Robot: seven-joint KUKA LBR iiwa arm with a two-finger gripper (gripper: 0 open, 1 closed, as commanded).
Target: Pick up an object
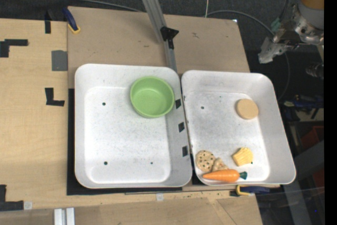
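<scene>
Two bins [84, 113]: left holds a bowl [152, 96] (green); right, a carrot [221, 176].

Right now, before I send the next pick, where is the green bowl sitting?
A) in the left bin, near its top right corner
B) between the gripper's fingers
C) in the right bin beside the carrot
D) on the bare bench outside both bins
A: the green bowl sits upright inside the left bin, close to its top right corner, while the carrot lies in the right bin and the gripper is off past that bin's far right corner.
</scene>
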